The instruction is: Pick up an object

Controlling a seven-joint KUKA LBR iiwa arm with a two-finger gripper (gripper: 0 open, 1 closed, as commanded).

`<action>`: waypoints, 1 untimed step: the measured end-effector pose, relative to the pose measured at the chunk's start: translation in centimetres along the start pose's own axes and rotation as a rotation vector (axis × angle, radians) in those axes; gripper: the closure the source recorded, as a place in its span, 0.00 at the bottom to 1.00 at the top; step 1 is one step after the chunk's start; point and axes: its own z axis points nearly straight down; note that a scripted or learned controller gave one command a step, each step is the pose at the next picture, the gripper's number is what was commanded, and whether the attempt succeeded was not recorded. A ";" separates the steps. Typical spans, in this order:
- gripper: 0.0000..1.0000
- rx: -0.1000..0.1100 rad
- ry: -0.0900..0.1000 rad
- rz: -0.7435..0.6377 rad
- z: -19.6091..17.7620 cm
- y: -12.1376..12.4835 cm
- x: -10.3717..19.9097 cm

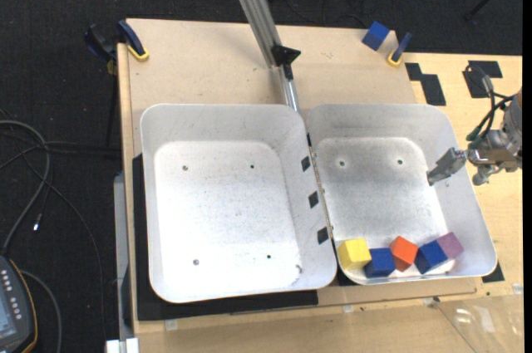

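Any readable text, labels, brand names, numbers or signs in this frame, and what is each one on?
None can be read.
The device at the lower left corner has markings too small and blurred to read.
The blocks, both white bins and the bench carry no visible lettering.

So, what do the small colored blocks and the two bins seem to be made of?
The colored blocks look like painted wood or hard plastic: flat faces, sharp edges, even matte colors; which one I cannot tell. The bins look like thin molded white plastic: rounded corners, raised rims, and grey scuff marks on the floors.
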 end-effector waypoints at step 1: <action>0.00 0.003 0.001 -0.005 4.1 1.9 1.4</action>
